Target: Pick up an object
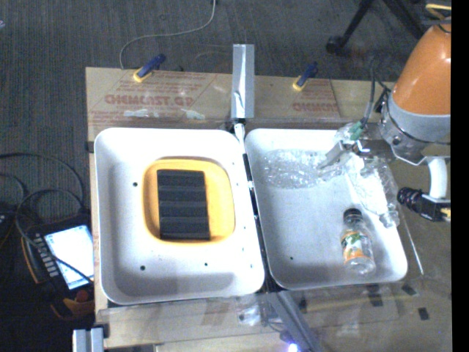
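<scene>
Open floor left of bottle; crumpled plastic behind.

Two shallow white plastic bins look smooth and matt. The small clear plastic bottle and crumpled clear plastic wrap glisten (the yellow-rimmed black ridged tray seems dull). The brown board surface looks like wood.

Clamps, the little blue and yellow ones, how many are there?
2. One blue and yellow clamp grips the cardboard's far edge behind the left white bin; the other clamp sits behind the right white bin.
</scene>
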Robot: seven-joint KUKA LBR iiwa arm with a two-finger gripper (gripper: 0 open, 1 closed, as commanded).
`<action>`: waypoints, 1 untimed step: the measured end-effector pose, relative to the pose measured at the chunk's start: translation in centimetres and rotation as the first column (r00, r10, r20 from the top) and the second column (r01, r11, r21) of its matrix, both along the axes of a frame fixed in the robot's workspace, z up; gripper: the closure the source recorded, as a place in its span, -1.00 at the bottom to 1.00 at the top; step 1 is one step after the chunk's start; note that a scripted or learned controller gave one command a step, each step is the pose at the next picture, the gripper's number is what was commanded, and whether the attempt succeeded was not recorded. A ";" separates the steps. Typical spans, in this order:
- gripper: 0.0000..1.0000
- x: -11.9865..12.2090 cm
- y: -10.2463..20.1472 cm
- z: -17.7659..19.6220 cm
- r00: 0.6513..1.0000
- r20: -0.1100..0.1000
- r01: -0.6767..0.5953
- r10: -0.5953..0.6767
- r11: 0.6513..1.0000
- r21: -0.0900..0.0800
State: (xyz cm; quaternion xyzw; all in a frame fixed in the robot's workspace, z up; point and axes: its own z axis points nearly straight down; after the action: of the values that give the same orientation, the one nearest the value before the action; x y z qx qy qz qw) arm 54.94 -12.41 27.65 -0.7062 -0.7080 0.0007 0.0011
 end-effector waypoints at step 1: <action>-1.00 -1.2 -4.7 0.3 0.980 0.001 -0.201 0.201 0.980 -0.001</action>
State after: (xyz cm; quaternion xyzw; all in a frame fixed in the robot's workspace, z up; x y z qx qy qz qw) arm 53.76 -17.13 27.98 -0.6313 -0.7756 0.0005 0.0004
